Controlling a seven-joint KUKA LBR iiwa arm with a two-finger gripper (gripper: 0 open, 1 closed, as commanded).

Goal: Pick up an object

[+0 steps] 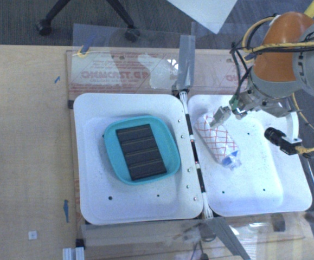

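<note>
Fingers [220, 116] over netted bottle [217, 140] near right bin's [265, 199] left edge.

On the wooden tabletop [26, 145] two shallow white plastic bins stand side by side, touching. The left bin [91, 199] holds a teal rounded plastic tray [113, 153] with a dark ribbed block [141, 152] on it. In the right bin [260, 194] a white pouch with red crosshatch [217, 140] lies near the inner wall. The hand [220, 116] is at the pouch's far end.

Arm [287, 53] reaches in from right, wrist angled down-left; end effector [219, 116] low, tilted.
</note>
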